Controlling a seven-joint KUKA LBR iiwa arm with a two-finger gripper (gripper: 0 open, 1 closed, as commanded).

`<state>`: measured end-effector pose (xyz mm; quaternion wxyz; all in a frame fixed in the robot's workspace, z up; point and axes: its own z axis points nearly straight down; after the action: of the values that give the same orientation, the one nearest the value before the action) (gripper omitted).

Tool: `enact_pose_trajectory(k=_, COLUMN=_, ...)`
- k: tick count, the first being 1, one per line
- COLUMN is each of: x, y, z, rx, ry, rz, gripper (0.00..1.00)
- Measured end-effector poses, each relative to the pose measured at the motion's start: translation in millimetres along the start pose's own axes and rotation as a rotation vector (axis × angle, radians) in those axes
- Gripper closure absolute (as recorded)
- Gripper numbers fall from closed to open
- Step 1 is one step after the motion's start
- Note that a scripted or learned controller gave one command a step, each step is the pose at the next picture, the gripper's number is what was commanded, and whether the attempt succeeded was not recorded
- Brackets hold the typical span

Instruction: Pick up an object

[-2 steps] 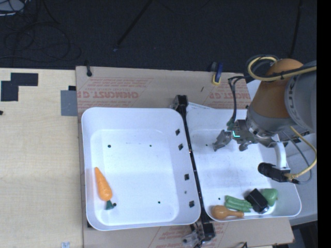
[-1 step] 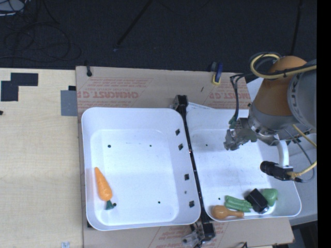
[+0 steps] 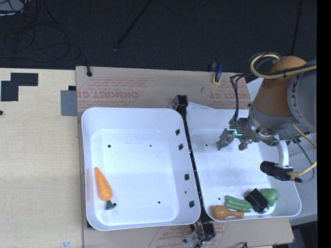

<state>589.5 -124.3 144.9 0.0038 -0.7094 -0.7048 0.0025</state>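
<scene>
My gripper (image 3: 233, 142) hangs over the upper middle of the right bin (image 3: 217, 174), its two fingers (image 3: 223, 140) spread apart and open with nothing between them. Far below it, in the right bin's near corner, lie a green pea pod (image 3: 237, 203), a black block (image 3: 257, 200), a green rounded piece (image 3: 269, 194) and a tan gourd-shaped piece (image 3: 225, 212), all bunched close together. An orange carrot (image 3: 102, 184) with a small green top lies at the near left of the left bin (image 3: 134, 138).
A black divider rail (image 3: 189, 156) with clips runs between the two bins. Cables loop off the wrist at the right, and a black cylinder (image 3: 274, 170) sticks out over the right bin's right side. Cardboard lies under the bins.
</scene>
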Motion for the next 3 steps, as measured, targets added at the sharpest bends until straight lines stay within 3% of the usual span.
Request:
enact_pose_trajectory(k=1, x=-95.5, y=-16.8, z=-63.6, rx=-0.012, ry=-0.007, rz=0.001, gripper=0.0)
enact_pose_trajectory(k=2, x=-29.6, y=45.7, z=11.9, rx=-0.008, ry=0.0, rz=-0.013, gripper=0.0)
enact_pose_trajectory(k=3, x=12.0, y=54.4, z=33.7, rx=-0.005, ry=0.0, rz=-0.01, gripper=0.0)
